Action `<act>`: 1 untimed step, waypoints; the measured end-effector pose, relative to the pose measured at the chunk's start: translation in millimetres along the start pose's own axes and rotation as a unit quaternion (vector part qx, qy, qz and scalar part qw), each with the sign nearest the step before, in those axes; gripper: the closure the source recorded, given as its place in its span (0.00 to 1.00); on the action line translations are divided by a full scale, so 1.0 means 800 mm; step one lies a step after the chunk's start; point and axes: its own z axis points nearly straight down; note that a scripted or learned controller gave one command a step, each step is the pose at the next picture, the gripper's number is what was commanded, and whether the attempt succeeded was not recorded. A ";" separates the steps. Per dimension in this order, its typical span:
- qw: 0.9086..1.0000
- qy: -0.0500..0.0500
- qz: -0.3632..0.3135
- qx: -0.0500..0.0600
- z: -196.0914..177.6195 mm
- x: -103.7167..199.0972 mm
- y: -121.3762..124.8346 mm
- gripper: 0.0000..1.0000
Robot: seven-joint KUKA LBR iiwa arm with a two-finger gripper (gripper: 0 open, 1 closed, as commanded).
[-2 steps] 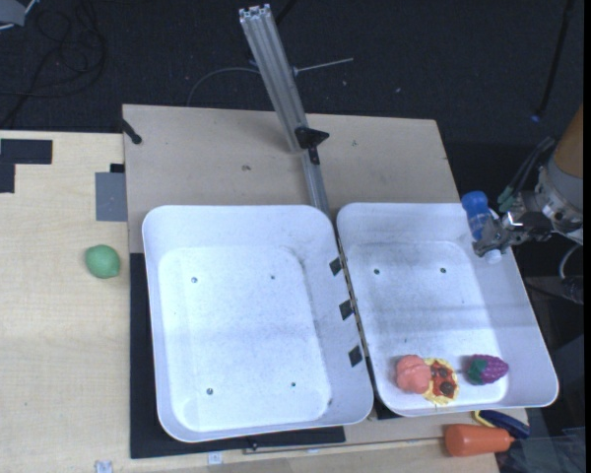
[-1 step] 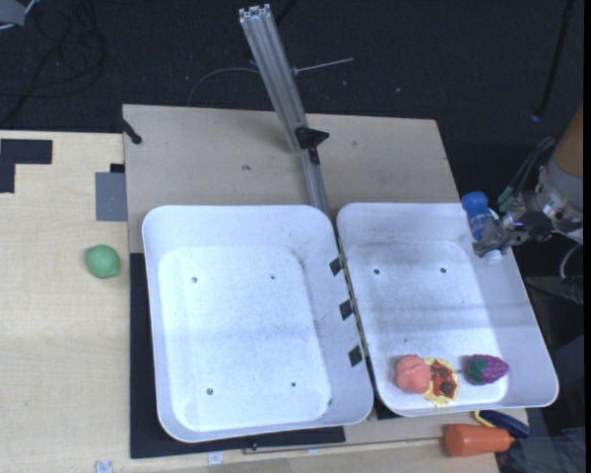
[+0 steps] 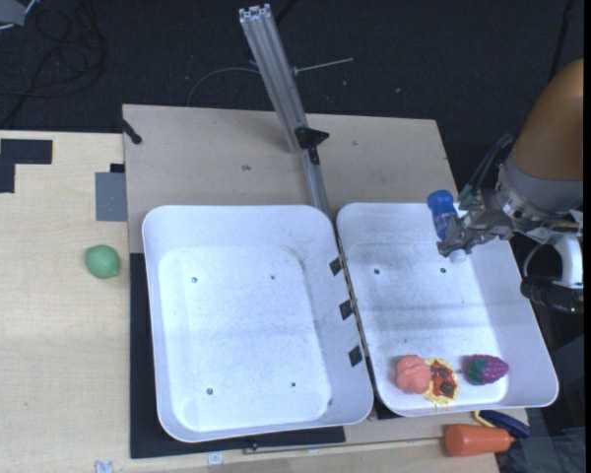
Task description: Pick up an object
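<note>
Two white bins (image 3: 246, 313), three toys (image 3: 448, 374)

My arm (image 3: 557, 131) reaches in from the right, its orange band showing broad and rounded at the right edge, with the grey wrist (image 3: 532, 197) just below it. From there I extend leftward and slightly down to my gripper (image 3: 454, 244), which hangs over the far right part of the scene. A blue piece sits on the gripper's far side. Dark cables loop along my wrist. From above at this slant, I cannot make out how my jaws stand.
</note>
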 end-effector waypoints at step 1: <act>1.000 0.000 0.000 0.000 -0.005 0.058 -0.002 1.00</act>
